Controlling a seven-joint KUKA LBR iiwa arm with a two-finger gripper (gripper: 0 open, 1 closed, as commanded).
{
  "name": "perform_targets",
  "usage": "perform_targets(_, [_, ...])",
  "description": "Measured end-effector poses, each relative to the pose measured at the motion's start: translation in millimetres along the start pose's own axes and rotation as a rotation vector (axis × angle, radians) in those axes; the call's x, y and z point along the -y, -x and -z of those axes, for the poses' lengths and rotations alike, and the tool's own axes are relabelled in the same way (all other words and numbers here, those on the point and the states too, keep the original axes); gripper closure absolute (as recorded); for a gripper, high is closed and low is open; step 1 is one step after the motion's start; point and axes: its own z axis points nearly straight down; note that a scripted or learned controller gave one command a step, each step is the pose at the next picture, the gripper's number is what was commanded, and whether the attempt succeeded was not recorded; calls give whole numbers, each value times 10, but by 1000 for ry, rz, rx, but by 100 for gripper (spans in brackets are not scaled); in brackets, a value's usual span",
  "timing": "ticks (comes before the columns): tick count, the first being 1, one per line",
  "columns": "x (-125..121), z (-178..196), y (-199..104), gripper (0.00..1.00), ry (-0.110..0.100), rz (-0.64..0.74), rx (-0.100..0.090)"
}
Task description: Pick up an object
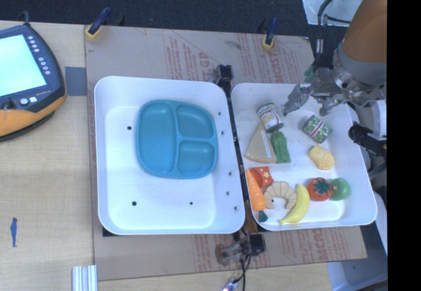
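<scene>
Banana [297, 206] long axis tilted near-upright

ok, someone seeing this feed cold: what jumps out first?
Probably the blue divided plate, alone in the left bin. Next, the right bin, crowded with toy food: a banana, a tomato, corn and a small can among other pieces. The gripper hangs open over that bin's far side, holding nothing.
</scene>
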Motion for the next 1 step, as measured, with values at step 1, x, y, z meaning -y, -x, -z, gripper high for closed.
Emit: perform_targets(1, [-102,-1448,127,0,-2,0,0])
